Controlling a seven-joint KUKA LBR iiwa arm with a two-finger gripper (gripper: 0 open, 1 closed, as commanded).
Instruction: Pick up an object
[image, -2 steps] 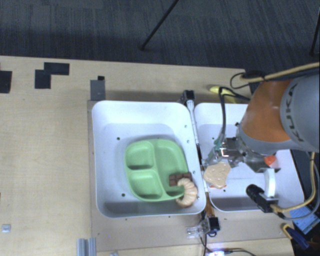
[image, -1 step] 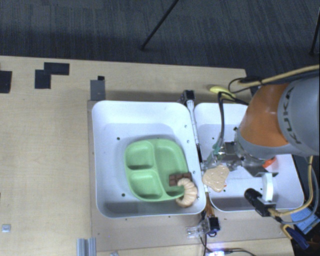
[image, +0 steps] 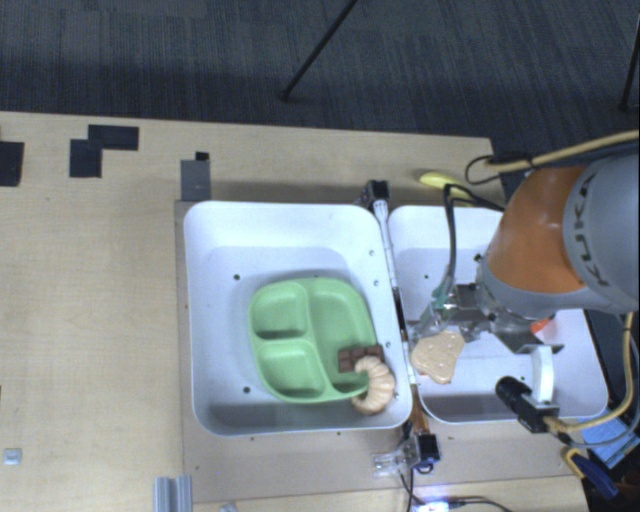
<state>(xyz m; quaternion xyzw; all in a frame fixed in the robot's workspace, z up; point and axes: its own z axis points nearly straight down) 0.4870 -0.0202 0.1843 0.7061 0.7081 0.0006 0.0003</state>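
My gripper hangs over the left part of the right bin, under the grey and orange wrist. A flat tan piece shaped like a slice of bread lies right below it, next to the bin's left wall. I cannot see whether it touches the gripper. In the left bin a green divided plate bears a small brown block and a curled tan pastry at its near right corner.
A small red-orange item peeks out beside the arm in the right bin. The ridge between the bins runs just left of the gripper. Cables and a black fitting sit at the right bin's near edge.
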